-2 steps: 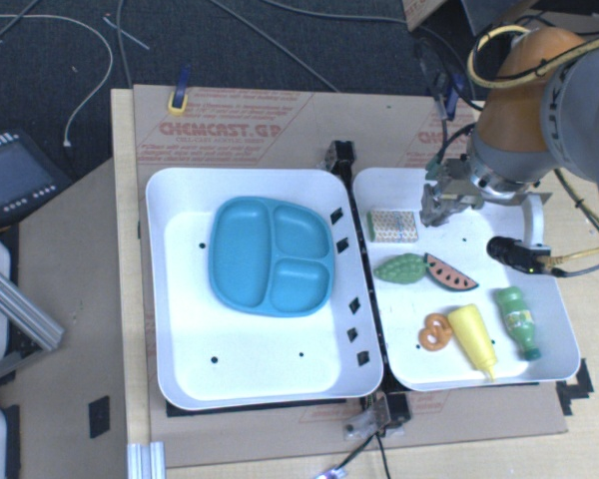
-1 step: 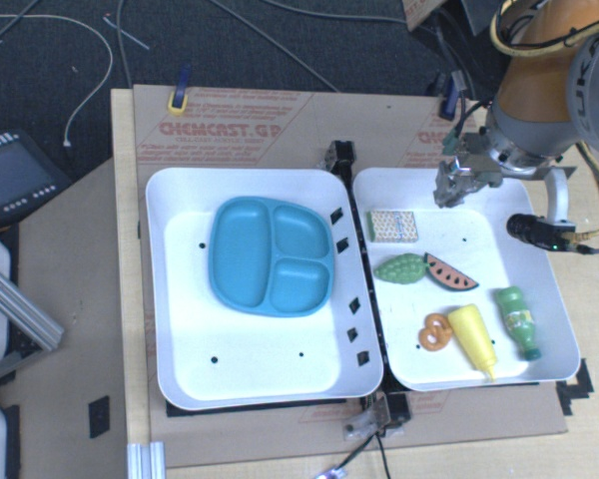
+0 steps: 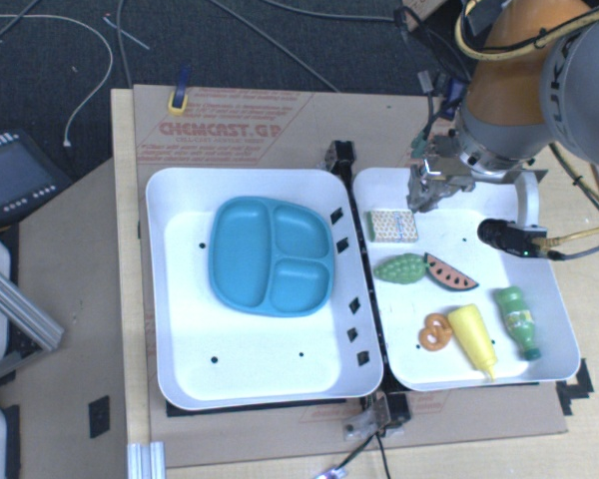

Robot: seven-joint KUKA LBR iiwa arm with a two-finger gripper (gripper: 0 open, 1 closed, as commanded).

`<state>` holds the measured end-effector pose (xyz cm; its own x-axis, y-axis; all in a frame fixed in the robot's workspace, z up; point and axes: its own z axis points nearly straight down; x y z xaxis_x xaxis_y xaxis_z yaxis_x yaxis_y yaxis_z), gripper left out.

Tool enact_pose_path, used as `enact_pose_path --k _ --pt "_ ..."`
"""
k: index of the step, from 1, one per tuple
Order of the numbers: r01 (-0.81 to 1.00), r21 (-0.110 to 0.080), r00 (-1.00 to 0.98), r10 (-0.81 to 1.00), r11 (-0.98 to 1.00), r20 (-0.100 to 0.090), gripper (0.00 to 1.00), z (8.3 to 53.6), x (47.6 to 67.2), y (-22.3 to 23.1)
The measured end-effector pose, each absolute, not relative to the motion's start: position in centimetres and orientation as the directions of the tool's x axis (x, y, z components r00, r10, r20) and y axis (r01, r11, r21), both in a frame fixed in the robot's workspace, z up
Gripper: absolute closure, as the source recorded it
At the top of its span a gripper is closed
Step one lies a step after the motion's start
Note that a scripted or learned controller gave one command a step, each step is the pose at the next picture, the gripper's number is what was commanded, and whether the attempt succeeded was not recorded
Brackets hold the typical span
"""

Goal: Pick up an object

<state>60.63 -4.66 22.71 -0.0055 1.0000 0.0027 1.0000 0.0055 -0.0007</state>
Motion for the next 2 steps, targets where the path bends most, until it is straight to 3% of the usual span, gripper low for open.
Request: enact_pose_path --k 1,2 --pt "1.0 -0.004 -0.005 1.0 0.005 0.003 1.0 22.4 58.1 0.5" --pt "1.0 0.0 -0.006 1.0 0.006 0.004 1.0 23.5 57.0 5.8"
